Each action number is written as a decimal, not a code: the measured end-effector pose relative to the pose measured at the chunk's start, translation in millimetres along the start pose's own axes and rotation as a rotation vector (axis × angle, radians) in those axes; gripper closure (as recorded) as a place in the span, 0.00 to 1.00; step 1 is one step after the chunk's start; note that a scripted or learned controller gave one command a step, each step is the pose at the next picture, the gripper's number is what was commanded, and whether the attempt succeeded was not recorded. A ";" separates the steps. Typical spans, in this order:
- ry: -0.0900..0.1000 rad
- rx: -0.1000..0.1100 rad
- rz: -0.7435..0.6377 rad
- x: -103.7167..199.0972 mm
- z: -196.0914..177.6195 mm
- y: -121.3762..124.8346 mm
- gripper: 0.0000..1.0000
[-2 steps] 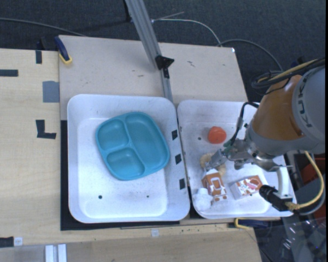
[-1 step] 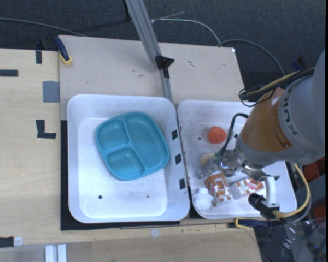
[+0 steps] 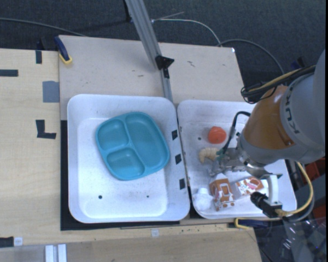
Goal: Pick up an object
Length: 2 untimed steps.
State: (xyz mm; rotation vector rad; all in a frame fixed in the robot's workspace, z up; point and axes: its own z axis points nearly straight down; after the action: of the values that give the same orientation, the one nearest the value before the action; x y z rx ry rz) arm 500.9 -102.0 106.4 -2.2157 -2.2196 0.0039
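One smooth three-compartment blue plastic tray (image 3: 132,145) in left bin (image 3: 76,162).

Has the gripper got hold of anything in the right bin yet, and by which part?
Cannot be told. The gripper is low in the right white bin, next to the small beige object, with its tips too blurred to show a hold.
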 end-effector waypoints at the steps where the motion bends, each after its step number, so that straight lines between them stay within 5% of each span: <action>1: -0.003 -0.008 0.002 -9.3 -48.3 3.3 1.00; 2: -0.003 -0.010 0.000 -7.7 -102.9 14.0 1.00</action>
State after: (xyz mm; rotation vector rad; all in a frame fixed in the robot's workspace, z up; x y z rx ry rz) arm 515.5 -109.9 209.2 -2.2216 -2.2262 -0.0033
